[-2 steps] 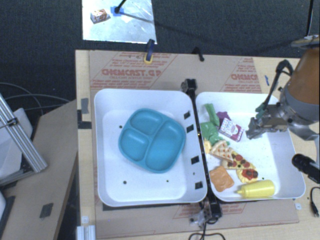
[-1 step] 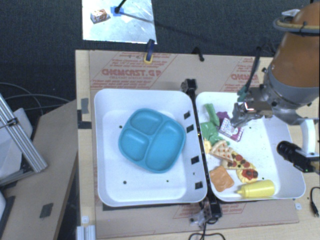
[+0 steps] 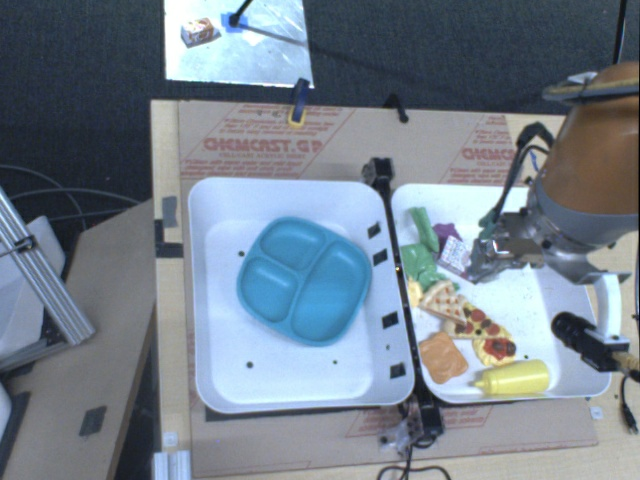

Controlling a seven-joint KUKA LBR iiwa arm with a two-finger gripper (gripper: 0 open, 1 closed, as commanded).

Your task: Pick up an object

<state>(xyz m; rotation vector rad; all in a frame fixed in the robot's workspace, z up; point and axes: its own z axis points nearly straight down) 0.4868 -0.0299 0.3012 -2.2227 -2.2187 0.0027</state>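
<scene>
Two shallow white bins are set side by side on a bench covered with printed cardboard [image 3: 270, 138]. The left bin [image 3: 215, 268] holds a blue divided plate [image 3: 303, 280], which lies flat near its middle. The right bin [image 3: 570, 308] is crowded with toy food along its left side: green vegetable pieces [image 3: 420, 243] at the top, a small purple-and-white packet [image 3: 452, 254] just beside them, a pizza slice [image 3: 458, 309] below, a second, smaller pizza piece [image 3: 497, 348] next to it, an orange piece [image 3: 443, 356] near the lower left corner, and a yellow bottle [image 3: 516, 377] along the bottom wall.

The gripper [image 3: 492, 255] is seen low over the right bin, just right of the packet and above the pizza slice; whether it is open or closed, and whether anything is held, cannot be told. The grey arm with its orange band [image 3: 597, 163] covers the upper right part of that bin.

The pizza slice is laid with its long axis running from upper left to lower right. The yellow bottle lies on its side, its long axis nearly level across the view.

Dark carpet [image 3: 80, 68] surrounds the bench, a shiny sheet [image 3: 240, 28] lies beyond it, and a metal rail [image 3: 40, 278] is seen at the left.
</scene>
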